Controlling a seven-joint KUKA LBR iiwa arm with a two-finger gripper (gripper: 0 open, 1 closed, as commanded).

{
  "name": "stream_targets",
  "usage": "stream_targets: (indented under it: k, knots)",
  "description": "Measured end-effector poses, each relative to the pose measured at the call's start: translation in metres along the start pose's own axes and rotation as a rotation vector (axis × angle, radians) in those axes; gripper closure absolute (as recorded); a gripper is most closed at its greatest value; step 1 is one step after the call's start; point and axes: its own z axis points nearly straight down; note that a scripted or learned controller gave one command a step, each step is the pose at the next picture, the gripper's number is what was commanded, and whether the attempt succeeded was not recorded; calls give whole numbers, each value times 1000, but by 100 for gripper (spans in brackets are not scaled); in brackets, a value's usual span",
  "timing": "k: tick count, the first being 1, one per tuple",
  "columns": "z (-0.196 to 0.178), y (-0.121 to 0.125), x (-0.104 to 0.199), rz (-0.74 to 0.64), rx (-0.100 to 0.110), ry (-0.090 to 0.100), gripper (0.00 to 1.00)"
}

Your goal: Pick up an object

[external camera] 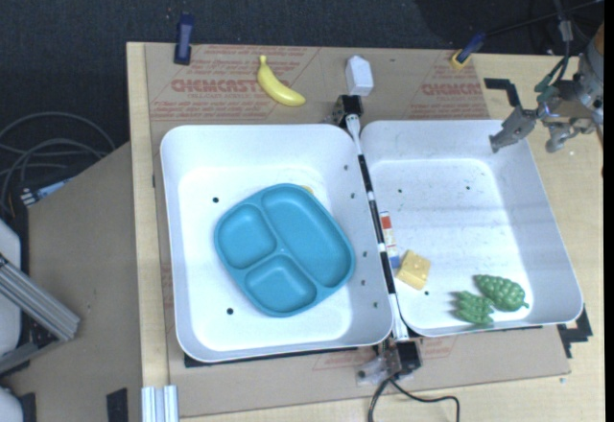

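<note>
In the right bin (451,171) a small yellow block (414,269) lies by the left wall. A green bumpy toy (491,297) rests near the front right corner. The left bin (182,171) holds a blue divided plate (283,247). My gripper (527,142) hangs over the right bin's far right corner, well away from the yellow block and the green toy. Its two fingers are spread apart, open, with nothing between them.
A yellow banana (278,84) lies on the cardboard behind the left bin. A small white object (359,75) sits behind the divider between the bins. Blue clips (183,38) hold the board's back edge. Cables lie on the floor at left.
</note>
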Motion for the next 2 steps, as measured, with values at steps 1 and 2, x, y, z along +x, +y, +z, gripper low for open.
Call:
stream_targets:
  k: [1,2]
  knots:
    - [128,-86,-7,2,5,1,0]
    - [164,0,34,-2,0,1,0]
